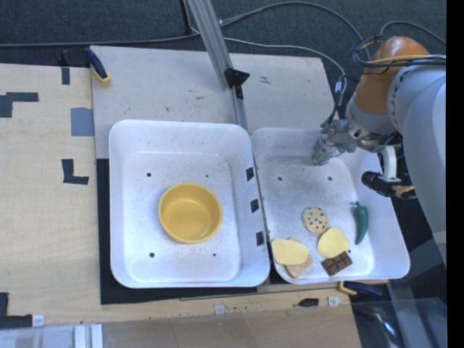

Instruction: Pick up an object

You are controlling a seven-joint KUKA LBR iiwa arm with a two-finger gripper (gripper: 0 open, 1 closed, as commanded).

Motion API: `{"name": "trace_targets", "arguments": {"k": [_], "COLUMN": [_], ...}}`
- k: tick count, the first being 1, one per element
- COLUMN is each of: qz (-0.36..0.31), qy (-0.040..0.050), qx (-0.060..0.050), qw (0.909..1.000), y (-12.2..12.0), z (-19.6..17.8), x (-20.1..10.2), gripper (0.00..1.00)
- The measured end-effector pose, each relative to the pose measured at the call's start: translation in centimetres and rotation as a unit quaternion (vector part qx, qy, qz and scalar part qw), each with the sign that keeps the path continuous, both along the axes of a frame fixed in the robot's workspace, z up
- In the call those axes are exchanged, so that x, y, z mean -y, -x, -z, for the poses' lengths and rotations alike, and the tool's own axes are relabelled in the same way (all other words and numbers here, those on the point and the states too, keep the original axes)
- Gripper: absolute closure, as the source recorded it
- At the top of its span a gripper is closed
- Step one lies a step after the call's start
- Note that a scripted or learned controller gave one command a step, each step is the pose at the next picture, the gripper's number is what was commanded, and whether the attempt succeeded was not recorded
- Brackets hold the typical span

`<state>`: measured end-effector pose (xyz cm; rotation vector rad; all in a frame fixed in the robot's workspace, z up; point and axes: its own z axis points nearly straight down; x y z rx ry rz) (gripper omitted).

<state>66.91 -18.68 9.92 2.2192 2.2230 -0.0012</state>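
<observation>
My gripper (320, 155) hangs over the back right part of the right bin (290, 151), with nothing seen between its fingers. Along that bin's near side lie a round cookie (315, 220), a green pepper (359, 220), two yellow chip-like pieces (290, 251) (333, 242), a tan piece (296, 270) and a brown chocolate piece (336, 264). All of them sit well in front of the gripper, apart from it. A yellow bowl (191, 212) stands upright in the middle of the left bin (138, 151).
A slanted metal pole (214, 38) runs from the top down to the seam between the bins. Black cables (304, 13) trail across the bench behind the right bin. The grey arm with its orange band (391, 64) fills the right side.
</observation>
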Motion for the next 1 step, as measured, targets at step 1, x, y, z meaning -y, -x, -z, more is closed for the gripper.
{"name": "trace_targets", "arguments": {"k": [1], "qz": [0.0], "qy": [0.0001], "qx": [0.002], "qw": [1.0], "y": [-1.01], "z": [-5.72], "x": [0.08], "gripper": [1.0]}}
